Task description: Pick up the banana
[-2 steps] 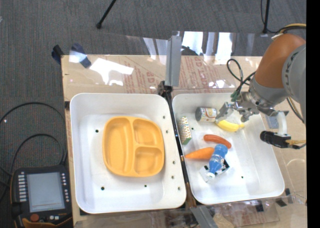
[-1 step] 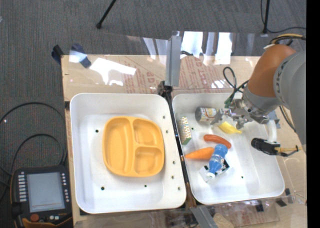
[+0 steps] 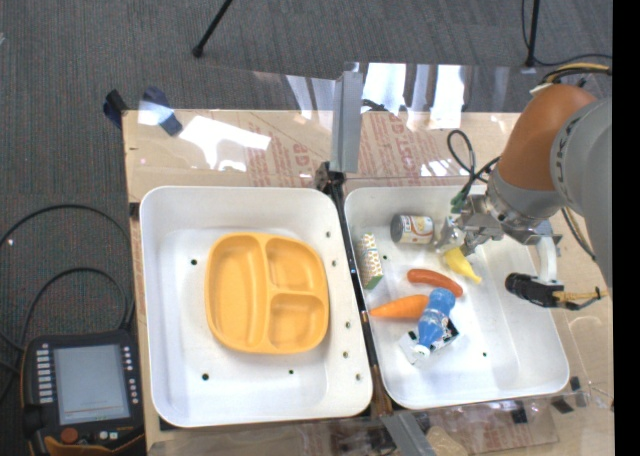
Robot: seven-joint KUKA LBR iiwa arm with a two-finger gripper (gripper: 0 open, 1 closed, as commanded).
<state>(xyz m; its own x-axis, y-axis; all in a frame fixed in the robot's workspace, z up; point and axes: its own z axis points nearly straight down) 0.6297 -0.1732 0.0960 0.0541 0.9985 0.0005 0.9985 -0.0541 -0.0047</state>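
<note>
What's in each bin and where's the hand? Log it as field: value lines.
left bin: yellow divided plate
right bin: banana, can, orange carrot, red sausage, blue bottle, corn cob
hand: low over the right bin, at the banana's upper end, beside the can
hand state: cannot tell
banana: lying in the bin, not lifted

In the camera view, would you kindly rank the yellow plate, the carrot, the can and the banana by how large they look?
1. Yellow plate, by far the largest.
2. Carrot.
3. Can and banana look about alike; the gripper partly covers the banana, so I won't rank them.
</note>
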